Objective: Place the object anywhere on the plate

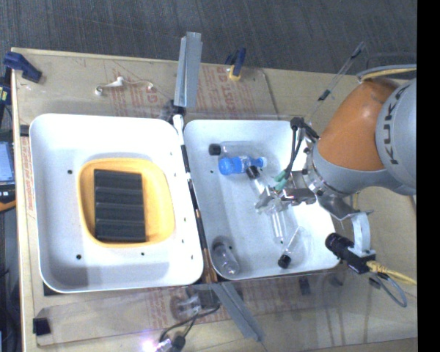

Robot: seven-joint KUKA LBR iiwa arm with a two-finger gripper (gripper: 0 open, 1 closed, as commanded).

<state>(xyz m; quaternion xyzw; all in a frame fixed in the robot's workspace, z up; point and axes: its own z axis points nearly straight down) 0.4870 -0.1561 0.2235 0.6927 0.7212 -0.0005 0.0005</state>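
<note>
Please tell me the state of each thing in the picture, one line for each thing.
Plate: lies flat in the left bin, with a dark ridged block on it.
Dark block: flat on the plate's middle.
Blue-capped bottle: on its side in the right bin.
Clear cup: in the right bin's near corner.
Gripper: low over the right bin.

Dark grey carpet floor (95, 13), tan wooden bench (73, 317) — blue clamps (237, 61) at edge

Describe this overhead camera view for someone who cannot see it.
A grey and orange robot arm reaches over the right shallow white bin, which holds clear plastic bottles with blue and black caps. The left white bin holds a yellow square plate bearing a dark ridged block.
</note>
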